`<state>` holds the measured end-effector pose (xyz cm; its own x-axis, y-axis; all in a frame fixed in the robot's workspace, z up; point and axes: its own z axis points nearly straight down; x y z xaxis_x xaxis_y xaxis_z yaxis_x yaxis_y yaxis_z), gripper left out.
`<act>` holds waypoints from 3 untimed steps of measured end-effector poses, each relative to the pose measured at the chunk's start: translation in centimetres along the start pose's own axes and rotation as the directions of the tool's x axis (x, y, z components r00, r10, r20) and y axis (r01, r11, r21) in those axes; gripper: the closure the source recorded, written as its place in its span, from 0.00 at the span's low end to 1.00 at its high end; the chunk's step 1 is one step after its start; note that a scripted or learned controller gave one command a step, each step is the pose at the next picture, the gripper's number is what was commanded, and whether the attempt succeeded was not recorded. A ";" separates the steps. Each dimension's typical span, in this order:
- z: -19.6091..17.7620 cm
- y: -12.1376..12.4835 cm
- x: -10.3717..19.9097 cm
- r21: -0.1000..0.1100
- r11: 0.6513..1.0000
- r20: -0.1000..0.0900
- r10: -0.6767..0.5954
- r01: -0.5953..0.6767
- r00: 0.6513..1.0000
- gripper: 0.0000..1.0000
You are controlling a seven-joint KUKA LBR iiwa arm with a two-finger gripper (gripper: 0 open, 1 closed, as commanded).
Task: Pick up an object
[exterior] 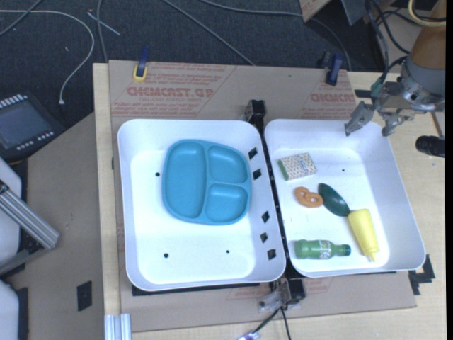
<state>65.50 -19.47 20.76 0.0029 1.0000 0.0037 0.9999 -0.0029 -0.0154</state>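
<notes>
The right bin point(396, 190) holds a patterned square packet point(297, 166), a small orange ring-shaped pretzel point(308, 197), a dark green oval piece point(334, 200), a yellow squeeze bottle point(364, 232) and a green bottle point(320, 248) lying on its side. My gripper point(372, 123) hangs over the far right corner of this bin, well above the objects. Its two fingers point(355, 122) are spread apart with nothing between them.
The left bin point(141, 246) bears a blue divided plate point(207, 181). Black clips point(266, 218) line the seam between the bins. Blue clamps point(333, 68) hold the cardboard at the back. Cables run across the dark floor behind the bench.
</notes>
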 end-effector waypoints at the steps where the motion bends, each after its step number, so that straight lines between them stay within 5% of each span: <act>1: -1.0 0.3 0.1 -0.015 1.000 0.003 -0.004 0.004 1.000 0.00; 3: 9.8 -0.1 0.1 -0.010 1.000 0.003 -0.003 0.003 1.000 0.00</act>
<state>65.25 -19.30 10.95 -0.0003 1.0000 0.0008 1.0000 0.0003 -0.0049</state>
